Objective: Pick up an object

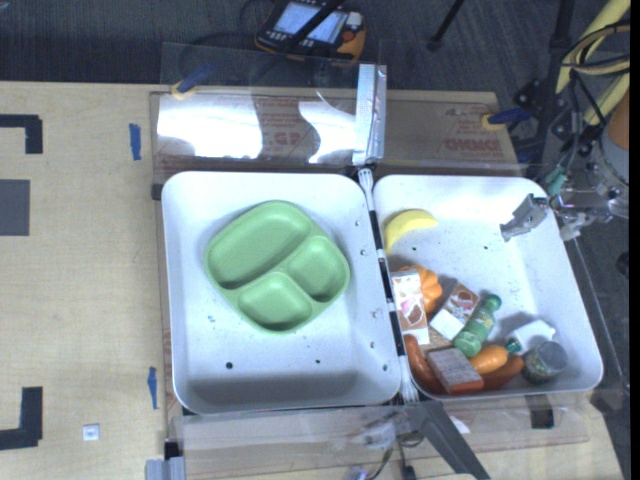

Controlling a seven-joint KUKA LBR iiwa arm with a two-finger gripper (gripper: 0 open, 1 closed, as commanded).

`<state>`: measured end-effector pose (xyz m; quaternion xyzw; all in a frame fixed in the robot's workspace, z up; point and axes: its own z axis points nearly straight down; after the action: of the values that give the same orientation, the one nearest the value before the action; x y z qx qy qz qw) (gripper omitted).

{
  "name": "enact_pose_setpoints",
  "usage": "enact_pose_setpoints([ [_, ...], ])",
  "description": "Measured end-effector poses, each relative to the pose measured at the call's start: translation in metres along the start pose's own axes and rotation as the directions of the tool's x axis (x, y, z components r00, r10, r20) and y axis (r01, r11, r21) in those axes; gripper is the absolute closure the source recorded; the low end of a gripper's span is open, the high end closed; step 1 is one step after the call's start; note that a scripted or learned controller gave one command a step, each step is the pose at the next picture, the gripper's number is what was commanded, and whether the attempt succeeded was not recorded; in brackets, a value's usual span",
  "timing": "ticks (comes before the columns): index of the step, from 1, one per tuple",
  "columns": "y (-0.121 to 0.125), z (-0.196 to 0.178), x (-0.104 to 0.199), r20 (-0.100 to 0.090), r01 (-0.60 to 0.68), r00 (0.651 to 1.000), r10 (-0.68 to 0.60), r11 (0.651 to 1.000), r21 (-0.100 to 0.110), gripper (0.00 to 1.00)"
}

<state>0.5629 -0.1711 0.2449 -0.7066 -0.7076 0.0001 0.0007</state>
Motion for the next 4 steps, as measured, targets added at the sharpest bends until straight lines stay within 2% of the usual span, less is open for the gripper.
enact_pose_setpoints([
  [1, -0.076, 0.100, 0.030, 0.000, -0.066, 0.998, 0.066, 0.998, 0.000, 0.00],
  [2, -0.002, 0.158, 0.070, 0.003, -0.040, 0.999, 0.040, 0.999, -0.011, 0.00],
  [3, 0.053, 0.159, 0.069, 0.002, -0.018, 1.000, 0.018, 1.000, -0.004, 0.00],
  [4, 0.100, 0.160, 0.068, 0.002, 0.251, 0.968, -0.251, 0.968, 0.016, 0.00],
])
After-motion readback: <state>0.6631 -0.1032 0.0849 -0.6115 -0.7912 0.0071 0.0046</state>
